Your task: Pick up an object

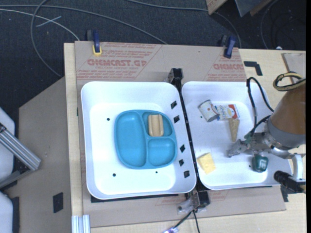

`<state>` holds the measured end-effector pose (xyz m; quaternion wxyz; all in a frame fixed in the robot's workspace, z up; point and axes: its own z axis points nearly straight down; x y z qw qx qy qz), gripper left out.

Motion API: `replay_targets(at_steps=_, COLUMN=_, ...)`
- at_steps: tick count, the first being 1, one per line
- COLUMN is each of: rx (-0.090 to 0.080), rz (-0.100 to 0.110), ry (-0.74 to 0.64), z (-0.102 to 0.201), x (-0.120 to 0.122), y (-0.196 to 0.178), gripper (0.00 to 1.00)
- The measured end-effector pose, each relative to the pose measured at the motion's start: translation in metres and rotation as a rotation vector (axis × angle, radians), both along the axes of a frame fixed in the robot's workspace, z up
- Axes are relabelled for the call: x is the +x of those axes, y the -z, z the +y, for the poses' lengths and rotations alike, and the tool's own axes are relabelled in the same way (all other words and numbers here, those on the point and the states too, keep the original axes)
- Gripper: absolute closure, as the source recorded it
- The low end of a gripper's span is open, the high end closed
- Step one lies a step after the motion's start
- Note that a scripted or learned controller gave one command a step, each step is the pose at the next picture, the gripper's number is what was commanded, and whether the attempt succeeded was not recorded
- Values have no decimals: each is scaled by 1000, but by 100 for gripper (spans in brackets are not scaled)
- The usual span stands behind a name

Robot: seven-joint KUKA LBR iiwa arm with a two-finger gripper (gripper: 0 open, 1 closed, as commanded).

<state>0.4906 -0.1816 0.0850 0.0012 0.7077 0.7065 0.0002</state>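
Two white bins sit side by side on the table, and in the right bin [214, 181] the pincer [236, 149] hangs low at about four o'clock, just below the ice-cream cone [234, 128], with nothing visible between its tips; whether it is released or clenched I cannot tell. By my reading, the reach-and-descend step is in hand. Next, the tips need to straddle the cone and close before lifting.

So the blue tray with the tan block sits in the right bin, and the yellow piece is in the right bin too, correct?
Not quite. The camera view shows the blue tray, with the tan block in one compartment, in the left bin. The yellow piece is in the right bin, as you said.
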Motion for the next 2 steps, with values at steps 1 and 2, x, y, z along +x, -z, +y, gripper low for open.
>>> replay_targets(at_steps=1, rx=3, rz=1, ry=-1, z=2, x=0, y=-11, gripper=100)
replay_targets(at_steps=2, rx=1, rz=-2, ry=-2, z=5, x=-4, y=-56, gripper=100)
